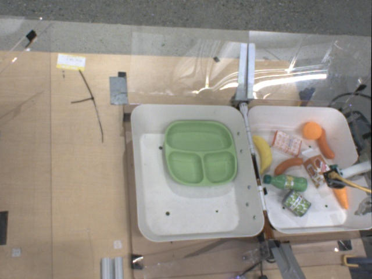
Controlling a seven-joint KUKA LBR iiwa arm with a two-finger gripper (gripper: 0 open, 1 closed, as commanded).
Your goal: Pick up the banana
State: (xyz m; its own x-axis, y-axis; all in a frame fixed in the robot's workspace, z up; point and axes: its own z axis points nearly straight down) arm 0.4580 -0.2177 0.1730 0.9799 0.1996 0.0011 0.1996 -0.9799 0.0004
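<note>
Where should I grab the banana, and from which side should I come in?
Grip the banana across its middle, coming straight down from above. It lies flat in the right bin, running top to bottom close along the left wall, so close the fingers across its narrow width. The green bottle sits just below its lower tip, so stay clear of that end.

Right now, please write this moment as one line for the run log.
banana: lying in right bin, by its left wall, untouched | green plate: in left bin | pick: not yet done
</note>
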